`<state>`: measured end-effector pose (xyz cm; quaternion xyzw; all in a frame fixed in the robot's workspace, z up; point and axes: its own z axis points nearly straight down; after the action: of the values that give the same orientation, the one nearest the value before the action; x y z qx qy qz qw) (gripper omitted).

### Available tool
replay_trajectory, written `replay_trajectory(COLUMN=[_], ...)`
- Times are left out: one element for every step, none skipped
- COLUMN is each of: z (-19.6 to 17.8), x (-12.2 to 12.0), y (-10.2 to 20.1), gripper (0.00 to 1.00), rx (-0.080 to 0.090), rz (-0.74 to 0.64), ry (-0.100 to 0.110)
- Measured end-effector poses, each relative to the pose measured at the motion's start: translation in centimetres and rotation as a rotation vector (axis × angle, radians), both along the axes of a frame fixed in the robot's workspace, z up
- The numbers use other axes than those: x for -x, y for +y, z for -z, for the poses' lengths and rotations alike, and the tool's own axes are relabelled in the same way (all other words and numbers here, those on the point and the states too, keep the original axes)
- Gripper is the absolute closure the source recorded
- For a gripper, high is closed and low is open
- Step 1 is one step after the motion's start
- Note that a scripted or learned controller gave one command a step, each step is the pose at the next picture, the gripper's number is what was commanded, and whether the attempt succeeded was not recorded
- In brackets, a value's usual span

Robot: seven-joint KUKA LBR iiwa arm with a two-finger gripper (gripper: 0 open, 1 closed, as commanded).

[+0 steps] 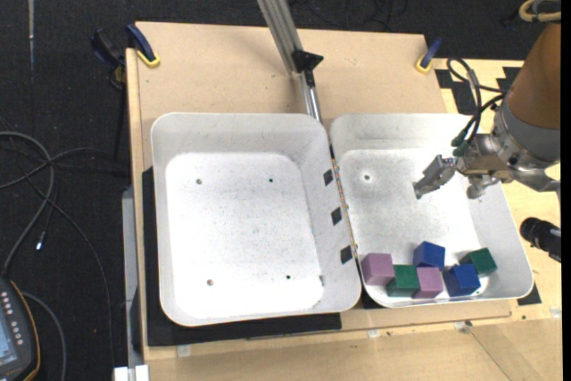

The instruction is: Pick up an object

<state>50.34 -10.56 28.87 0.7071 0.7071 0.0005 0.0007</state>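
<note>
Purple, green, blue cubes (428,272) sat clustered at right bin's (500,201) near edge, below & well apart from gripper (433,177); jaws' state unclear, nothing seen held.

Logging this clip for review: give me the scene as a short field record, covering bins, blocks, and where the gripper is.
left bin: white, shallow
right bin: white, holds all the blocks
blocks: six, clustered at the near edge
purple blocks: two
blue blocks: two
green blocks: two
gripper: over the right bin, apart from the blocks, nothing seen between its fingers
task status: no block lifted yet
</note>
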Motion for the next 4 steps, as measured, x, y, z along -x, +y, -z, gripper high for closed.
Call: replay_trajectory(z=[6.2,2.4,8.0,9.5], x=[-1.7,-7.0,-9.1,-9.1], y=[-4.7,-3.8,-5.7,-4.3], gripper=[0.0,0.0,0.0,0.0], rx=[0.001,0.002,0.001,0.0], rz=[0.005,-0.006,0.001,-0.003], ry=[0.007,-0.005,0.006,0.003])
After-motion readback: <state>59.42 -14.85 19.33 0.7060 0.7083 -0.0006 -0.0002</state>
